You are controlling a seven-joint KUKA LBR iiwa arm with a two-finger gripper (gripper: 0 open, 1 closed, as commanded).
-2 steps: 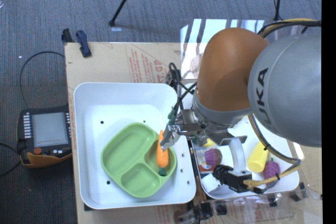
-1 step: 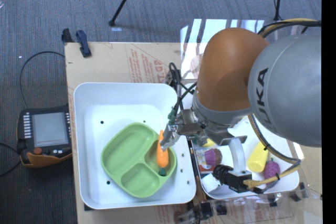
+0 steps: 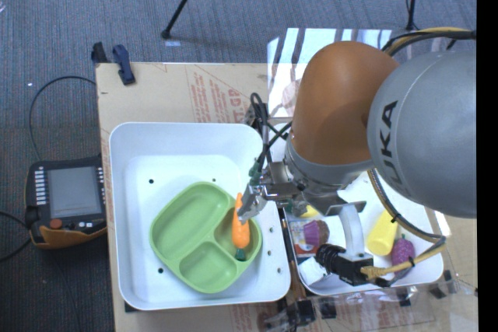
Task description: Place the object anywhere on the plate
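Carrot [image 3: 240, 232] lies on the green plate [image 3: 187, 225] at its right rim, in the left bin [image 3: 132, 167]. Hand [image 3: 250, 202] sits at its top end, fingers narrow around the tip.

Arm [image 3: 373, 128] w/ its orange band covers most of the right bin [image 3: 436, 264]; just the lower part of that bin shows, and its far rim is hidden. Yellow object [image 3: 381, 235] and purple object [image 3: 402, 251] in there are partly behind cables, too small to ID. Another purplish item [image 3: 315, 232] by the wrist is half covered, can't tell what it is. Arm is cut off by the right edge. Gripper [image 3: 250, 202] is small and dark against the carrot [image 3: 240, 228]; finger tips blur into it. Carrot's green end [image 3: 240, 253] merges w/ the green plate [image 3: 194, 237]. Pendant [image 3: 68, 202] screen on the floor is unreadable. Stuff at bottom edge [image 3: 299, 316] is cut off.
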